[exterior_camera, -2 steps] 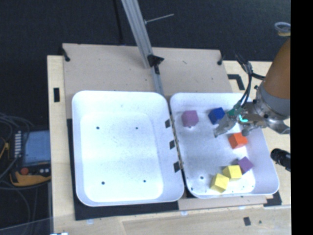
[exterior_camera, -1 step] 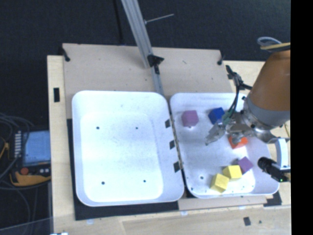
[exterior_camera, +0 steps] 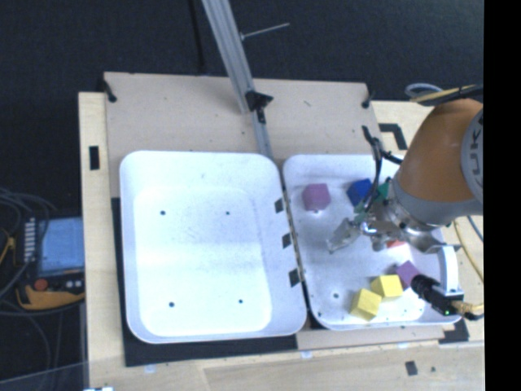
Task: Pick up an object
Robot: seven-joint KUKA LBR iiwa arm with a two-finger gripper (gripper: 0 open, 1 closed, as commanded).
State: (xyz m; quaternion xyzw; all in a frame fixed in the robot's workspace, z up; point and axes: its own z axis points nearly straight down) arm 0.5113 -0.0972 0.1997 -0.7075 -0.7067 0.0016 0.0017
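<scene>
A robot claw (exterior_camera: 342, 236) hangs inside the right bin (exterior_camera: 326, 300), fingers spread and holding nothing. A purple cube (exterior_camera: 316, 196) sits just up-left of the claw, a blue block (exterior_camera: 359, 191) above it, two yellow cubes (exterior_camera: 377, 295) below-right, near the bin's front edge.

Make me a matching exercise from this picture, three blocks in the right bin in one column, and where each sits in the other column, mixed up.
Column one:
1. purple block
2. blue block
3. yellow block

Column two:
A. near the bin's front edge
B. at the back, closest to the left bin
C. at the back, right beside the arm

Pairs: 1-B, 2-C, 3-A
</scene>
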